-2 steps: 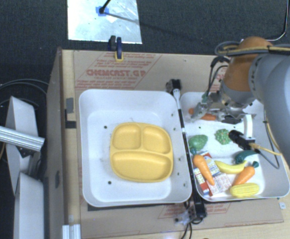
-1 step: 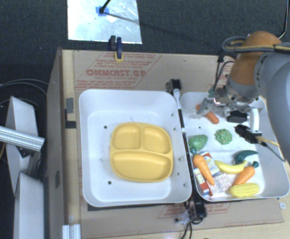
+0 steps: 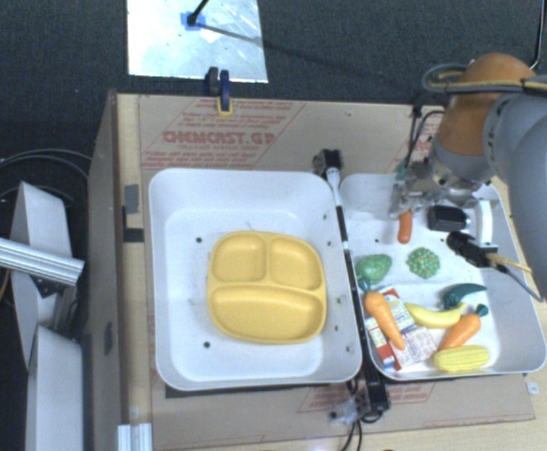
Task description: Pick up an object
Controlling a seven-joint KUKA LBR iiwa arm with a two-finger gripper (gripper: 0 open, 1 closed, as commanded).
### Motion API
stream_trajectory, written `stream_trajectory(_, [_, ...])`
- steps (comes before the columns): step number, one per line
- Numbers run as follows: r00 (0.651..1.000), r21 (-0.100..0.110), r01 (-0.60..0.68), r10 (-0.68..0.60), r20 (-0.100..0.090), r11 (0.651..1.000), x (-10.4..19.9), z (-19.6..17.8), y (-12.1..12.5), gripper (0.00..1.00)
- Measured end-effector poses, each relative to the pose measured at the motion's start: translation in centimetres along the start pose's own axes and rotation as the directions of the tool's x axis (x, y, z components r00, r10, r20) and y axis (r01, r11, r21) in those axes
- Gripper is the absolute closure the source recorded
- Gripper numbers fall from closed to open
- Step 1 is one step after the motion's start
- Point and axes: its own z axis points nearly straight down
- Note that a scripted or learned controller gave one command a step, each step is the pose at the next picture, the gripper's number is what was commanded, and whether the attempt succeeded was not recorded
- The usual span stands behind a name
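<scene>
The gripper (image 3: 407,203) hangs over the right bin (image 3: 527,341) with a small orange carrot (image 3: 404,227) dangling upright from its jaws, seemingly pinched at the top, lifted above the far end, apart from the toy food heaped at the near end.

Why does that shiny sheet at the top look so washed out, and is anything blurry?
In the camera view, the silvery sheet reflects overhead light as glare; the yellow tray is evenly lit with soft shadows; the small toys near the gripper look slightly soft.
</scene>
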Motion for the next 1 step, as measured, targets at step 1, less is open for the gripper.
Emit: stream_trajectory(1, [1.000, -0.011, -0.003, 0.003, 0.001, 1.000, 5.70, -9.03, -6.43, 1.00])
